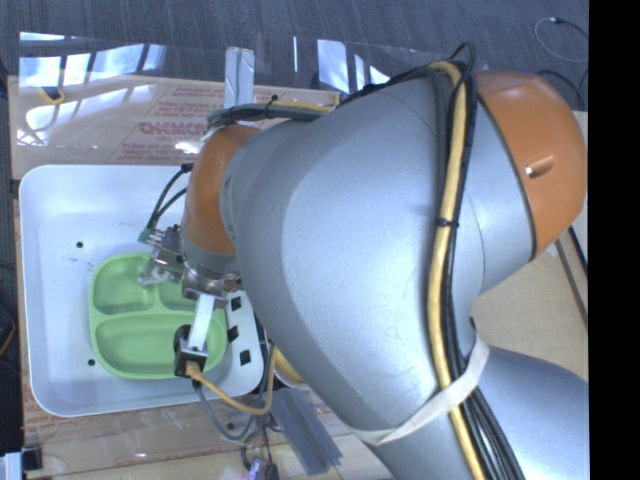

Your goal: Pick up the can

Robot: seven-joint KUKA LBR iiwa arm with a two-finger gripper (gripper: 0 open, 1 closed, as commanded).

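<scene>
My arm (400, 248) reaches in from the right and covers most of the bench, including the right bin. Its orange wrist band (210, 198) hangs over the left white bin (45, 268). Below the band, my gripper (160, 266) sits low at the right edge of a green divided plate (130, 318) that lies in that bin. The wrist and its cables hide what is under the gripper.
A white bracket with black marks (205, 330) and a yellow cable (232, 405) hang from the wrist over the bin's front right corner. Printed cardboard (160, 123) lies behind the bin. The bin's left half shows bare white floor.
</scene>
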